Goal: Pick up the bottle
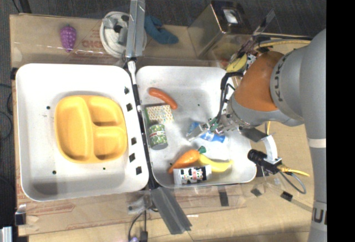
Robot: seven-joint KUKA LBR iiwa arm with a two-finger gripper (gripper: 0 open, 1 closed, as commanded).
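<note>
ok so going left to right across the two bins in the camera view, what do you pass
Yellow divided tray in the left bin → green can in the right bin → bottle lying on its side by the near wall → gripper over blue packaging → orange band of the arm.

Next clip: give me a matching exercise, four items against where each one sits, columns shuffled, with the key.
Items:
1. yellow tray
2. bottle
3. purple toy
4. sausage

Places:
A. near edge of the right bin, beside the carrot
B. on the bench behind the left bin
C. in the left bin
D. far part of the right bin

Pairs: 1-C, 2-A, 3-B, 4-D
</note>
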